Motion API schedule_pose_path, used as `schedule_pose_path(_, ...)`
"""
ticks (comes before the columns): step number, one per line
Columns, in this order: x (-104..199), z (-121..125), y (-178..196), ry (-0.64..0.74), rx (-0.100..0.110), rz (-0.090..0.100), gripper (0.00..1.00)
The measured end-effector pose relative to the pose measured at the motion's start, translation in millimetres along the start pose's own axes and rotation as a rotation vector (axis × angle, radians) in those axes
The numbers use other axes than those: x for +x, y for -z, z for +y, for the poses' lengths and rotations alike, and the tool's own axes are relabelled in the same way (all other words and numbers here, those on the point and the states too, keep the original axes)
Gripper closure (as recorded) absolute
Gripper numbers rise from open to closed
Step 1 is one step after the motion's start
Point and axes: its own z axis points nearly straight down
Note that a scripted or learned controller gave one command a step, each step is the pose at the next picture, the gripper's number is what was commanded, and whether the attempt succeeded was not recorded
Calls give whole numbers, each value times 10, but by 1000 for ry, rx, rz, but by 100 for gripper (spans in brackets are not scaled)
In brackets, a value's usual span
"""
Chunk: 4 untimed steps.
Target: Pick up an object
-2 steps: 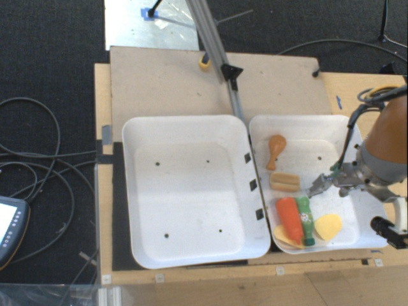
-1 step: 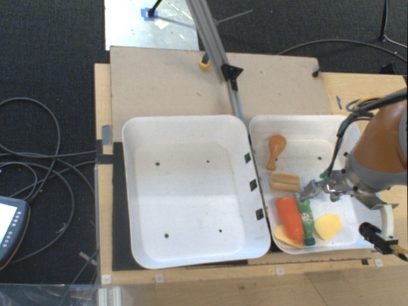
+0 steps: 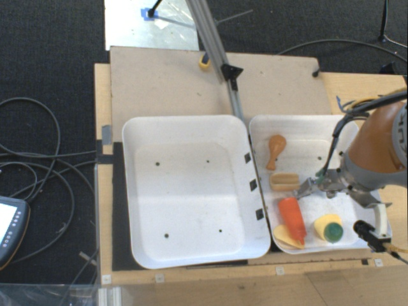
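From above, two white bins sit side by side on the tabletop point(image 3: 191, 81). The left bin point(image 3: 191, 190) has a bare floor with a few small dark marks. The right bin point(image 3: 306, 132) holds the loose things. A tan drumstick point(image 3: 275, 150) lies tilted near the bin's upper left part. Below it a tan block point(image 3: 284, 181) lies crosswise. Below that an orange carrot point(image 3: 292, 218) points down the bin, its lower end next to a yellow wedge point(image 3: 288, 237) at the front rim. To the right of the carrot a yellow cylinder with a green end point(image 3: 329, 228) lies near the front wall.

The arm point(image 3: 381, 148) reaches in from the right over the right bin. Its gripper point(image 3: 310, 187) sits low, just right of the block and above the carrot. I cannot tell how wide it stands, and nothing shows clearly in its grasp.
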Motion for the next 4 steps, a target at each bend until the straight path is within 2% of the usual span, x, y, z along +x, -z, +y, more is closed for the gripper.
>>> schedule_pose_path(1, 3, -78, 25, 0, 23, 4, 100)
schedule_pose_path(4, 40, 18, 1825, 4, 20, 2, 100)
